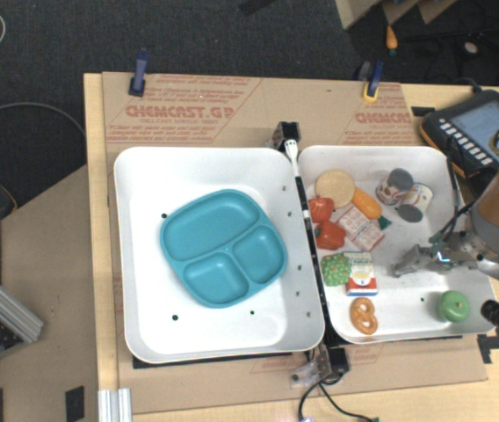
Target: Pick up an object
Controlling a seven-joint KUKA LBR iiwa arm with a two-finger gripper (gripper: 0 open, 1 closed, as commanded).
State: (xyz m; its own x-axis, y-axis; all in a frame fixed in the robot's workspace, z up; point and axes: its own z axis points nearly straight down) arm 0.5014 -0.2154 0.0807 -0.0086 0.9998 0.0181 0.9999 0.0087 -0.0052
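Observation:
The right bin (pixel 405 325) holds several toy foods. At the back are a tan round biscuit (pixel 336 185), an orange carrot (pixel 366 204) and a grey can (pixel 403 190) lying on its side. Two red pieces (pixel 325 221) and a wrapped packet (pixel 361 228) lie in the middle left. A green leafy piece (pixel 337 268), a small red and white box (pixel 363 279) and a pretzel (pixel 363 315) sit at the front left. A green ball (pixel 453 306) rests at the front right. My gripper (pixel 412 262) hangs low over bare bin floor, right of the small box, touching nothing I can see.
The left bin (pixel 144 323) carries a blue divided plate (pixel 223 247). A black and yellow hand-held controller (pixel 478 130) lies on the bench behind the right bin. Two clamps (pixel 372 82) grip the far edge of the board.

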